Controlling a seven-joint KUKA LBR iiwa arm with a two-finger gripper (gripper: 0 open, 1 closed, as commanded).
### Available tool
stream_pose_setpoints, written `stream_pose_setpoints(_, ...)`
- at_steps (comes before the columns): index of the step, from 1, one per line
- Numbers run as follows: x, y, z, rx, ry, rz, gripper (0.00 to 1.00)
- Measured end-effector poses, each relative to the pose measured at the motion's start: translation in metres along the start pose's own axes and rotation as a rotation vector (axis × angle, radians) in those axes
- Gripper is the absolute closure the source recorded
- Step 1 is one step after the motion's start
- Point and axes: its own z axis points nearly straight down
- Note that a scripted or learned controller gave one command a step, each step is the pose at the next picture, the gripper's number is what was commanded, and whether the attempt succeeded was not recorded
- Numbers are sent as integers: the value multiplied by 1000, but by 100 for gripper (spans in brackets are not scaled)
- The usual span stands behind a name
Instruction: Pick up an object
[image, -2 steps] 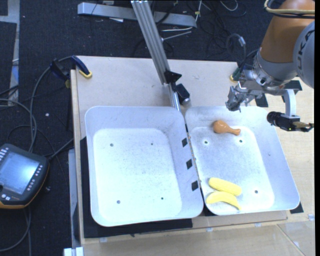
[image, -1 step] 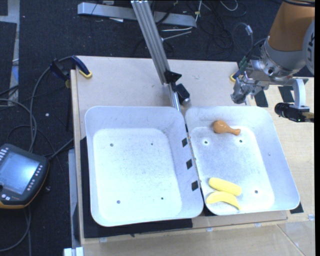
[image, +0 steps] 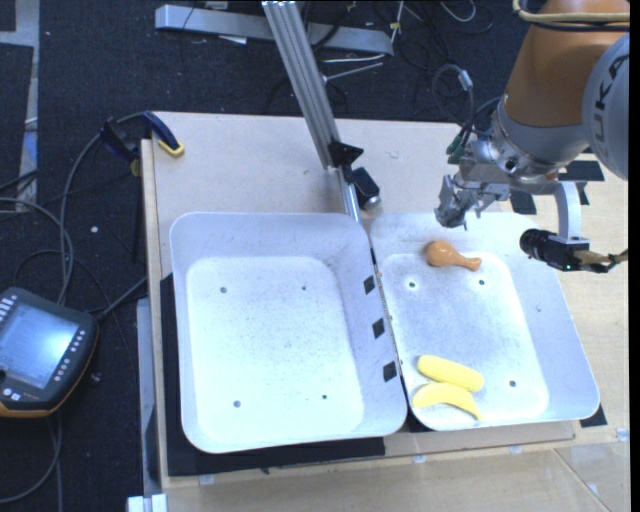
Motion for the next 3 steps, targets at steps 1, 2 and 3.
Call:
stream_pose_setpoints(1,48,-27,19,2,0,0,100)
stream_pose_setpoints(2,97,-46,23,1,0,-1,100)
stream_pose_setpoints(3,137,-75,48,2,-1,0,100)
